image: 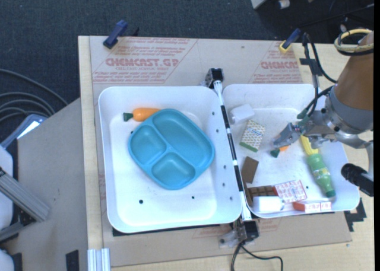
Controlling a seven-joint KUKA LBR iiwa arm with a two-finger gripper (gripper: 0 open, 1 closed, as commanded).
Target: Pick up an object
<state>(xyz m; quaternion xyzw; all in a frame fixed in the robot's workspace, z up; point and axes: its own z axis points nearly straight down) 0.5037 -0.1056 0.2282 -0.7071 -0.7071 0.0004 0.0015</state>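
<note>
My gripper (284,138) hangs over the middle of the right bin (279,95), reaching in from the right. Just below its tip lies a small orange and green piece (277,151), apart from it as far as I can tell. A checkered packet (253,135) lies to its left, and a white block (241,112) further up left. A yellow-green bottle (319,169) lies under the wrist on the right. Nothing shows held in the gripper.
A brown block (250,169), a red-patterned packet (291,191), a white bar (267,203) and a small red box (312,206) lie along the right bin's front. The left bin (110,163) holds a blue divided plate (171,148) and an orange carrot (142,114).
</note>
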